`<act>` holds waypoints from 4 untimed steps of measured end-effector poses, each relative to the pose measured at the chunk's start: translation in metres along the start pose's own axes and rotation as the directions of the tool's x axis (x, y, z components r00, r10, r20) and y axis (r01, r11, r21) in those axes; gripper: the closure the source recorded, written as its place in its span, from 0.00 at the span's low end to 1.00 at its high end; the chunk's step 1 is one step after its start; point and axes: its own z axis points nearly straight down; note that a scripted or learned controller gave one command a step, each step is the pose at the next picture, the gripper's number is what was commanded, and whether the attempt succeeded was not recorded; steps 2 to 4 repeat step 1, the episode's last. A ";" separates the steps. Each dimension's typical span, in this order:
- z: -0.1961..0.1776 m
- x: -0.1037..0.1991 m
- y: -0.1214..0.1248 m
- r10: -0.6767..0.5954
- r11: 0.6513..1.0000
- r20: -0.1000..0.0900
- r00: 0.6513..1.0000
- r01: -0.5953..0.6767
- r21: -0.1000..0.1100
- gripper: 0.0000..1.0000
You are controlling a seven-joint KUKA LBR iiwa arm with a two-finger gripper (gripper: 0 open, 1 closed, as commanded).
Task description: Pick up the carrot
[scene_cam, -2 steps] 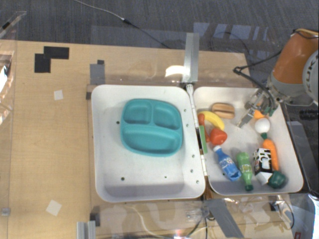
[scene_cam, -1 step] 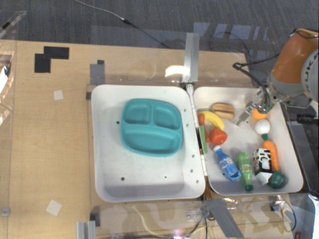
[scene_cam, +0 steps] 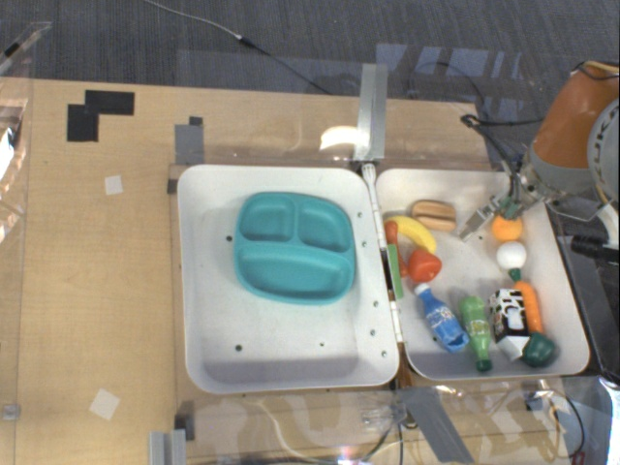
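Broccoli [scene_cam: 538, 350] sits touching the carrot's lower end; carrot [scene_cam: 529, 306] lies along the right bin's [scene_cam: 572, 289] right side, milk carton [scene_cam: 508, 316] against it, white egg [scene_cam: 511, 256] just above. Pincer [scene_cam: 508, 204] hovers near the orange fruit [scene_cam: 507, 228] (spread or pressed together, cannot tell). Risk: crowding neighbours get nudged or pinched instead.

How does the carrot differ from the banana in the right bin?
The carrot is orange and straight; the banana is yellow and curved. The carrot lies near the bin's right wall, beside the black-and-white carton; the banana lies toward the left wall, next to the hot dog bun. The carrot runs lengthwise down the bin; the banana lies at a slant. Both are long toy foods lying flat in the right bin.
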 end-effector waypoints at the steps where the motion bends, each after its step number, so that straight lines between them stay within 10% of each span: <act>1: -0.014 -0.001 0.003 -0.005 1.000 0.009 1.000 0.005 -0.007 1.00; 4: -0.014 -0.001 0.003 -0.005 1.000 0.009 1.000 0.005 -0.007 1.00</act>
